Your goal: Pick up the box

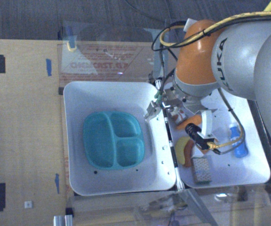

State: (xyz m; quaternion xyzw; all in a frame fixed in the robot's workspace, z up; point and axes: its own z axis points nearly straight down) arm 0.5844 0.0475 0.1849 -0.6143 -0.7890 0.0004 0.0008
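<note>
Lettering "KUKA" marks the arm (239, 55); whether its pincer (161, 107) is clenched, I cannot tell.

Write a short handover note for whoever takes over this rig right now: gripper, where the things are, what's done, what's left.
Gripper: low at the divider between the two bins, its fingers' state unclear, nothing seen held.
Box: speckled, lying near the front of the right bin, beside a yellow and brown item; a blue item lies further right.
Left bin: holds a teal divided tray.
Done: no pick visible.
Left: move to the box, grasp, lift.
</note>
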